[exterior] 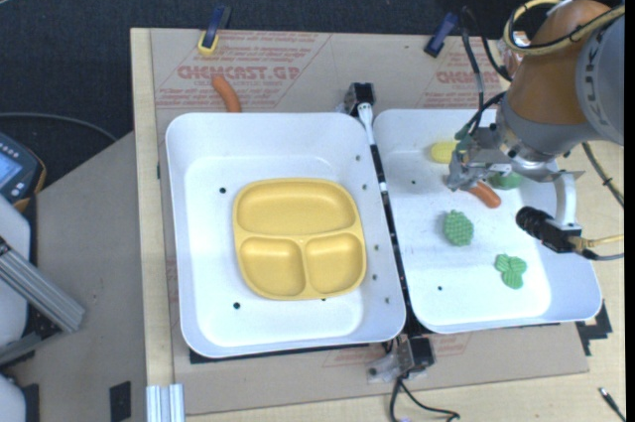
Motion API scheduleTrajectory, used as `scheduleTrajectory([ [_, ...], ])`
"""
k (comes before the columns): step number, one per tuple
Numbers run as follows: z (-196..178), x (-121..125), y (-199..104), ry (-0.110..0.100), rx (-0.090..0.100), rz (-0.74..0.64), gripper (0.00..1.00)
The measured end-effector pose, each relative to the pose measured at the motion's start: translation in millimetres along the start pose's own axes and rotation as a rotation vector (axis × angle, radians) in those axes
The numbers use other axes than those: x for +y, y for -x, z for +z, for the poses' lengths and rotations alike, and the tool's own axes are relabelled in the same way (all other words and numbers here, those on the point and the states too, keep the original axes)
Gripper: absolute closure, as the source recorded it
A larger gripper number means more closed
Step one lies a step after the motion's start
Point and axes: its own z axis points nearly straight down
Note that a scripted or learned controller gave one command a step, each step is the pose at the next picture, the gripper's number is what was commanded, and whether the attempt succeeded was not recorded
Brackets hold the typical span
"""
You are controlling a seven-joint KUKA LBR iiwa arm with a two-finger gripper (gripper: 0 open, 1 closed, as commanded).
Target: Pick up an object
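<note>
My gripper [464,178] hangs low over the back part of the right bin [427,296], below the orange wrist band. An orange sausage-shaped piece [485,196] lies right beside its tip, on the right; whether they touch I cannot tell. A yellow piece [442,152] sits just behind and left of the gripper. In front of it rests a green bumpy ball [457,228]. A smaller green leafy piece [511,270] lies toward the bin's front right. Part of a pale green item [507,180] peeks out under the wrist.
The left bin [198,211] holds a yellow three-compartment plate [298,236]. A black cable plug [541,226] hangs over the right bin's right side. An orange piece [227,93] lies on the cardboard behind the left bin. Blue clamps [212,30] grip the board's back edge.
</note>
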Motion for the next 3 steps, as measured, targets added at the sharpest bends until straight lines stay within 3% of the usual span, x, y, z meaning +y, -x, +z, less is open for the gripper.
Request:
scheduleTrajectory([
  [1,-64,1,-2,0.003,0.000,0.000,1.00],
  [2,-76,1,-2,-0.002,0.000,0.000,1.00],
  [3,-66,1,-57,-0.008,0.005,-0.005,1.00],
])
